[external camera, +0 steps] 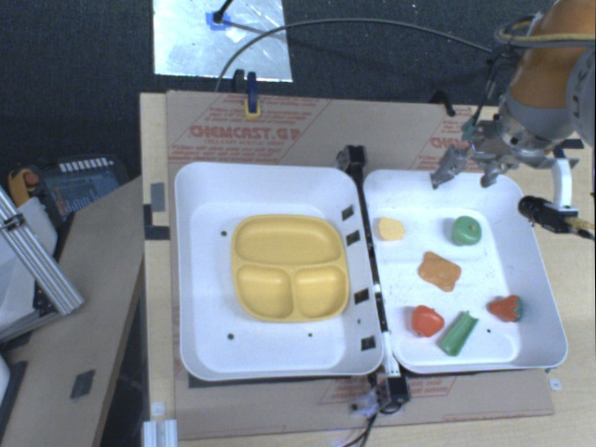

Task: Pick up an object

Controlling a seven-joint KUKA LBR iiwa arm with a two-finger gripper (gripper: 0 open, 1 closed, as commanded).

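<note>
The right bin (535, 277) holds several toy foods: a pale yellow round piece (391, 229), a green apple (467, 230), an orange biscuit-like piece (439, 271), a red tomato (426, 320), a green pepper (458, 333) and a strawberry (504, 308). My gripper (465, 173) hangs above the far edge of this bin, up and back from the green apple. Its two fingers are spread apart and nothing sits between them.
The left bin (200, 250) carries a yellow divided tray (287, 266). A black clip strip (365, 259) runs between the two bins. Cables trail behind the bench, and a metal plate (221, 24) lies at the back.
</note>
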